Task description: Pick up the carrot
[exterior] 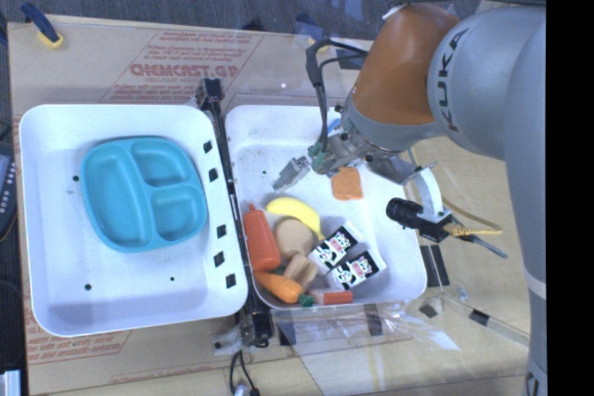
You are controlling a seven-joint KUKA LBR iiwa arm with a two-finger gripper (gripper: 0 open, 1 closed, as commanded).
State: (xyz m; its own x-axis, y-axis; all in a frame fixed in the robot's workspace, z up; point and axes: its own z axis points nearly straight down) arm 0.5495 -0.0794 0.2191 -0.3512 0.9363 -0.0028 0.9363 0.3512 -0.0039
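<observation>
The carrot (279,286) is a short orange tapered piece lying at the front of the right bin (264,130), close to its front left corner. My gripper (314,164) hangs over the middle of that bin, behind the pile of toy food and well apart from the carrot. A small flat orange piece (347,186) sits just right of the gripper, below the wrist; whether it rests on the bin floor or touches the gripper is unclear. The arm's orange band (401,70) and grey body cover the bin's back right part.
Around the carrot lie a red sausage (261,236), a yellow banana (295,210), a tan bread piece (295,244), two black-and-white cartons (344,259) and a small red stick (329,297). The left bin (46,227) holds a blue divided plate (144,192).
</observation>
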